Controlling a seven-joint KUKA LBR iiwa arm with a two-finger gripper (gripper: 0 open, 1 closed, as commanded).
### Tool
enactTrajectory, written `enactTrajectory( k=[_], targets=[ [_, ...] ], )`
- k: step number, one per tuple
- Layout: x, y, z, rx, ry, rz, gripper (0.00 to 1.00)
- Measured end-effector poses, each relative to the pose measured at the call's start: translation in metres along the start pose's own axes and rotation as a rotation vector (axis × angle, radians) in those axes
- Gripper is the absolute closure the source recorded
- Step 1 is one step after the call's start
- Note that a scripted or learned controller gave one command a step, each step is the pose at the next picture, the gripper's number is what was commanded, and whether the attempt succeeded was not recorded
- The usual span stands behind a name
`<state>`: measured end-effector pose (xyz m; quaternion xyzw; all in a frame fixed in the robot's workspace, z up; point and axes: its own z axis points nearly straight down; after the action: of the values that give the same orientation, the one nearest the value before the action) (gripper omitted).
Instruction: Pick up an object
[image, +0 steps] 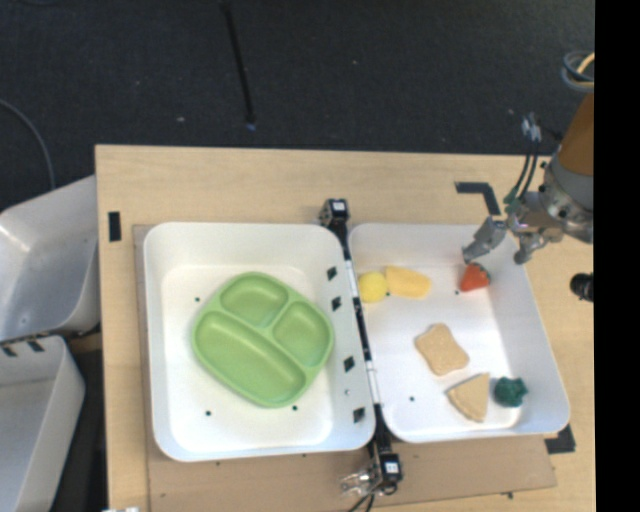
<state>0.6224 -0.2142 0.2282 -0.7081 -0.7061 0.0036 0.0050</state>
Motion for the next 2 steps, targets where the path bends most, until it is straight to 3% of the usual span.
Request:
enactTrajectory(
  k=[1,2],
  targets=[
    [0.001,0.003,-0.009,-0.014,-0.002,-0.003,0.0],
    [-0.004,0.001,0.054,-0.008,-0.003,-0.002,0.0]
  ],
)
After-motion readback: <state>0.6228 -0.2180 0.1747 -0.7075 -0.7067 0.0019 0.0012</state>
